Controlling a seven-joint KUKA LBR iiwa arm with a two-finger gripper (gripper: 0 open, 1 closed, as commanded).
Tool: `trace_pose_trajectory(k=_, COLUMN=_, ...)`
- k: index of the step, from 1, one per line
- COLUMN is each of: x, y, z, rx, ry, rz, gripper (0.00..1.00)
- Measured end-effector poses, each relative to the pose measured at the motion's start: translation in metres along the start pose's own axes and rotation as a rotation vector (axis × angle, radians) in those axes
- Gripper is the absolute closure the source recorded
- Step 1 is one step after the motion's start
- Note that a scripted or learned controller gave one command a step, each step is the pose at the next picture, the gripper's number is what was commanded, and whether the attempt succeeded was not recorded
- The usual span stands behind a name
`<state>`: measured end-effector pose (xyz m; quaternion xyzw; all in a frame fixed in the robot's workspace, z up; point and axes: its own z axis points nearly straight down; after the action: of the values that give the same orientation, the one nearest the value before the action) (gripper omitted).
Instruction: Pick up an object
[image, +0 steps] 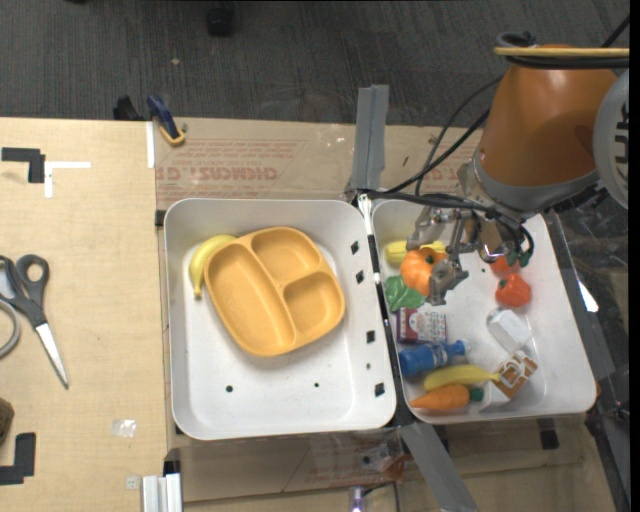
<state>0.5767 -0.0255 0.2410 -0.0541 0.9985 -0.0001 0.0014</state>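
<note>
My gripper (452, 268) hangs low in the right bin (560, 400), near its back left part, under the orange band of the arm. It is right beside an orange toy fruit (417, 268), touching or nearly touching its right side. A red toy fruit (513, 290) lies just to the gripper's right. A small yellow piece (396, 250) and a green leafy piece (402, 294) lie by the bin's left wall. Nothing is visibly held.
Nearer the front of the right bin lie a purple-and-white packet (424, 325), a blue bottle (430, 356), a toy banana (460, 377), a carrot (440, 400), a white block (509, 326) and a small carton (516, 372). The left bin (270, 400) holds a yellow divided plate (275, 290) and a banana (204, 260). Scissors (35, 310) lie on the bench.
</note>
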Motion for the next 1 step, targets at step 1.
trace_pose_trajectory(k=1, x=-0.051, y=-0.1251, z=-0.0354, rx=0.001, ry=-0.003, rz=-0.194, gripper=1.0)
